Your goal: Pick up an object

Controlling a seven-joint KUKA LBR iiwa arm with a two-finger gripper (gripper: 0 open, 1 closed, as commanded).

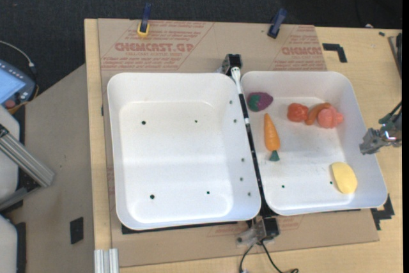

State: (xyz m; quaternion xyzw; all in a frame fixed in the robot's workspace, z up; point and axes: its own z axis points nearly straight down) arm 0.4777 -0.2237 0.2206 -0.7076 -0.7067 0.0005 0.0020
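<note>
Two shallow white bins are seen side by side on the bench; the right bin (358, 137) is taken as the landmark. Five toy items are counted inside it. Nearest the camera, one yellow lemon-like piece (344, 177) lies by the bin's near right corner; further in, one orange carrot (271, 134) with a green tip lies lengthwise near the bin's left wall; beyond it, one purple and green piece (259, 100) rests close to the far left corner. Toward the far middle of the bin, one red round piece (296, 112), one orange-brown piece (315, 113) and one pinkish-red round piece (329, 117) are clustered, each touching the next; so the count inside is corrected to six. The gripper (378, 140) is seen at the bin's right rim, level with the middle of that wall, apart from every item; nothing is seen between its fingers, and whether they are spread or closed cannot be told. The left bin (121, 137) adjoins the landmark's left wall. Beyond the bins, two clamps are fixed on the bench's far edge: one yellow and blue clamp (144, 22), one blue clamp (277, 23).
</note>
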